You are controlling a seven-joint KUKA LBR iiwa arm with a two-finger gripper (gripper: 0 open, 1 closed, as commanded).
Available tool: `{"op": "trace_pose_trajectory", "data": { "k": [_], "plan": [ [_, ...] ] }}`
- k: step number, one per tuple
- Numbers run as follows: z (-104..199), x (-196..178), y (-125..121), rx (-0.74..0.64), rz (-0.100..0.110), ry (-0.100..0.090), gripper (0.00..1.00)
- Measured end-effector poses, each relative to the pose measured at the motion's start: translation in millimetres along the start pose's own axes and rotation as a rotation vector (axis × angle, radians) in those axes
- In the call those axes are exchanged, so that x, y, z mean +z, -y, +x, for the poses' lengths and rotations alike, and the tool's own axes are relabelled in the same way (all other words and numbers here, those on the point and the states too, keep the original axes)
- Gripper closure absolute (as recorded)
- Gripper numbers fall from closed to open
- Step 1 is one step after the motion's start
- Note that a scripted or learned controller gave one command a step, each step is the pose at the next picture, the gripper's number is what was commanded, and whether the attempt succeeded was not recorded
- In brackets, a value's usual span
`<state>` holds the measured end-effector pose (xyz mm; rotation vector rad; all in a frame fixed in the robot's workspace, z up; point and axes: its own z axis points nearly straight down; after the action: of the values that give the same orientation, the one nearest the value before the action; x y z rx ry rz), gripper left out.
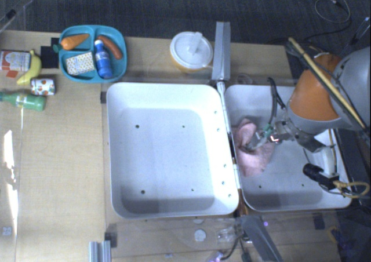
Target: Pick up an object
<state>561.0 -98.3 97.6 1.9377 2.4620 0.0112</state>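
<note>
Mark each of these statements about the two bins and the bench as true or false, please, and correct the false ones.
1. The pink object lies in the right bin. True.
2. The gripper is over the left bin. False: it is over the right bin, at the pink object.
3. A blue tray sits on the bench behind the left bin. True.
4. The banana lies inside the blue tray. False: it lies on the bench, left of the tray.
</note>
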Motion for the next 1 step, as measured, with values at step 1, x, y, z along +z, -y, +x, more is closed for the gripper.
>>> {"op": "trace_pose_trajectory", "data": {
  "k": [1],
  "plan": [
    [-26.4, 5.0, -71.0, -0.011, -0.009, 0.004, 0.00]
  ]
}}
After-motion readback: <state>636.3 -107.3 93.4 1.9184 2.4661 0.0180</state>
